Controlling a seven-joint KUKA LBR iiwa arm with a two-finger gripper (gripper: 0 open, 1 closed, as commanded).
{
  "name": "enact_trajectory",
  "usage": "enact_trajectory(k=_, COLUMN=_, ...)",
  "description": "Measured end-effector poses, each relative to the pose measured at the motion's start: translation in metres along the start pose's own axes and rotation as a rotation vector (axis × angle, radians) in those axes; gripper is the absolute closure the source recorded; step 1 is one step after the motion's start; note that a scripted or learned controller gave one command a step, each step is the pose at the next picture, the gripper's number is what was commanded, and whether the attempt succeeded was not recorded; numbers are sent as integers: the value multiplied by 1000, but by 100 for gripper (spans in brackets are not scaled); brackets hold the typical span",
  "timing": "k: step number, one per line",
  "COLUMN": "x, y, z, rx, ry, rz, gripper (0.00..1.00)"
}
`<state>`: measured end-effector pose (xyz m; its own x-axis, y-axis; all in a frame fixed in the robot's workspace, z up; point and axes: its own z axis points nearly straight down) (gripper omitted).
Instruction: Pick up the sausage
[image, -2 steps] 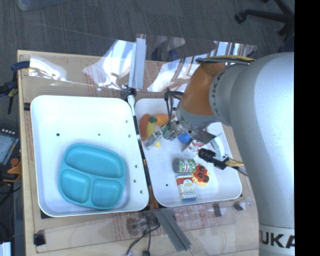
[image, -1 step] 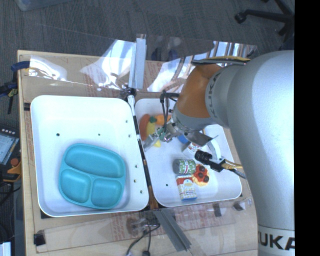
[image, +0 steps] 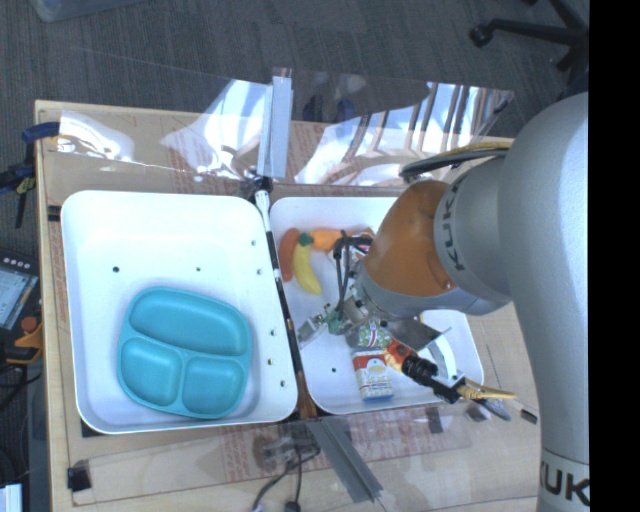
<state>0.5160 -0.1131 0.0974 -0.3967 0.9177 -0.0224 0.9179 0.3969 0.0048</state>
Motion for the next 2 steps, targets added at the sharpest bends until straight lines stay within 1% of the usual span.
enact_trajectory(k=1, x=-29, y=73, z=5, rx=5, ry=10, rz=129, gripper=0)
enact_trajectory(k=2, x=-3, y=3, z=1, rx=1, ry=4, rz=5, gripper=0)
